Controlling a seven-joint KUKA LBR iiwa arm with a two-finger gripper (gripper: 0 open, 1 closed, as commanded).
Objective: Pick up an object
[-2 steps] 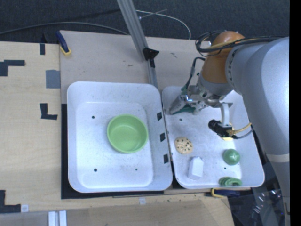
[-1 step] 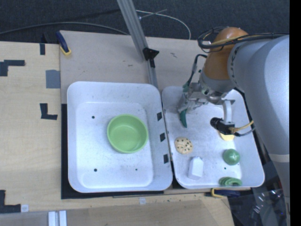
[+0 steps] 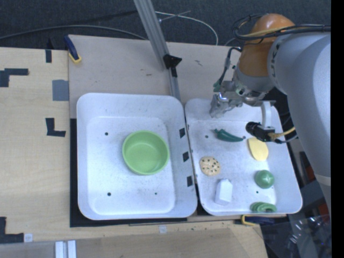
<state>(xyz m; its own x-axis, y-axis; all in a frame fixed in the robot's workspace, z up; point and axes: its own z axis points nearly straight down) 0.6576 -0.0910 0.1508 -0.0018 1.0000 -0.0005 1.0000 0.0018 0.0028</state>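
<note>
One pincer (image 3: pixel 220 107) at the right bin's (image 3: pixel 285 198) far edge — seemingly empty, spread unclear.

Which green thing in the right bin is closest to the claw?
The dark green curved piece, just below the claw; the green ball and green ring lie farther down.

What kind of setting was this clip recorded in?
Most likely a robotics lab bench set up for grasping trials. Two shallow white bins, the left bin and right bin, sit side by side on a taped board, toy items such as a cookie lie inside, and the pincer hovers above.
</note>
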